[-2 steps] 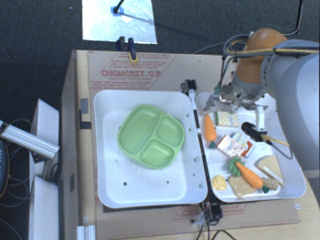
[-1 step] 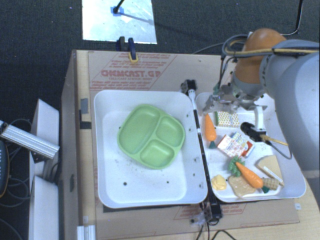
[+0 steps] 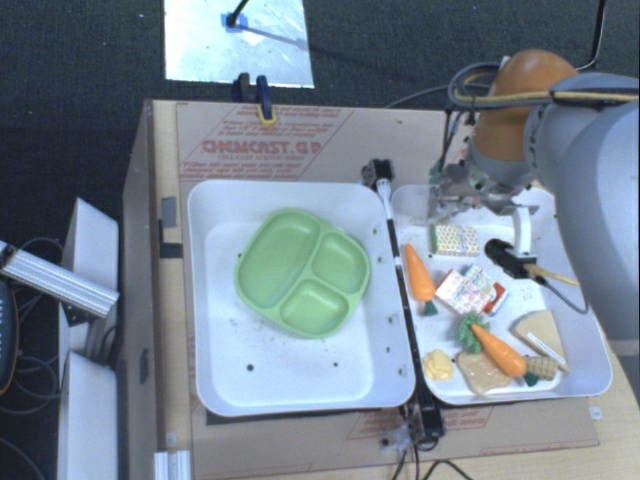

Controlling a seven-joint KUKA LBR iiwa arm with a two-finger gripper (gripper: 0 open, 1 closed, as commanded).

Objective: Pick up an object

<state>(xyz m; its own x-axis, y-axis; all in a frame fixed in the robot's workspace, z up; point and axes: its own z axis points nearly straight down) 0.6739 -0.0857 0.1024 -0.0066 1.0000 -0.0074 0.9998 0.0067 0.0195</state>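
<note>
Dotted card (image 3: 455, 239) just below claw (image 3: 452, 206), claw's state impossible to tell.

Light is bright and fairly even, coming from above, so the two white bins (image 3: 300, 388) nearly bleach out and their rims lose detail. A shiny sheet (image 3: 238, 26) on the dark floor throws strong glare, while the carpet around it stays dim and grainy. Shadows are soft and short, lying close under the green plate (image 3: 303, 271) and the arm (image 3: 590, 168), and the whole picture is slightly soft, with the small toys blurred at their outlines.
</note>
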